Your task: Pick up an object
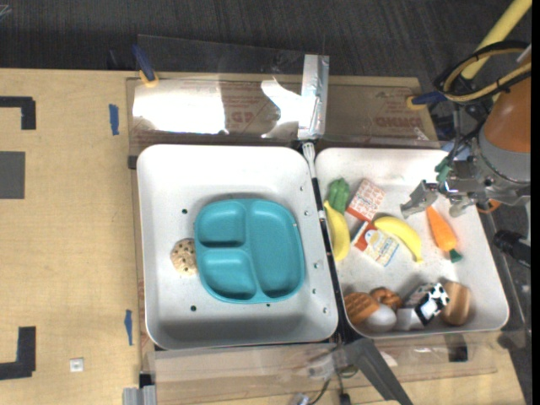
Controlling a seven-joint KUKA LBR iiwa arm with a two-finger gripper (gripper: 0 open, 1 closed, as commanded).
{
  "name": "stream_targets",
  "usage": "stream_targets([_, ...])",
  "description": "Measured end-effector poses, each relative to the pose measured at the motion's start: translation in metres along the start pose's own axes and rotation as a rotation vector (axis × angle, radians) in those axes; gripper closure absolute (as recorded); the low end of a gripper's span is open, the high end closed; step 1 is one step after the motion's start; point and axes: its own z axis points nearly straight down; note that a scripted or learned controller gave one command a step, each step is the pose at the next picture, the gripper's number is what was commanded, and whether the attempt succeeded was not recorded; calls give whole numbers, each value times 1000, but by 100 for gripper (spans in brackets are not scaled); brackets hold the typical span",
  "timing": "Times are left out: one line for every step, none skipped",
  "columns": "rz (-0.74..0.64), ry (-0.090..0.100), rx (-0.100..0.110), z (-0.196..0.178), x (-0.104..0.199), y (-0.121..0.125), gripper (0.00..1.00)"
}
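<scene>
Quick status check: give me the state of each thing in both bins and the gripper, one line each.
Gripper: fingers spread, holding nothing, above the right bin.
Carrot: lying flat beside the gripper.
Two bananas: lying flat, untouched.
Teal divided plate: right side up in the left bin.
Cookie: flat, touching the plate's left edge.

A teal divided plate (pixel 251 249) sat in a white bin (pixel 160 175) beside a tan speckled cookie (pixel 184 256). Two yellow bananas (pixel 401 234), an orange carrot (pixel 441 230) with a green tip, and a black-and-white spotted toy (pixel 432 300) lay on the other white bin (pixel 485 289).
</scene>
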Motion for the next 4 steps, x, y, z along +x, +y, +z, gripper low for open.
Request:
stream_targets([-178,0,-14,111,-37,14,0])
stream_targets([-176,-3,-14,101,-38,14,100])
stream_targets([-243,-8,-15,117,-44,76,100])
stream_targets([-258,-3,-16,-16,57,65,100])
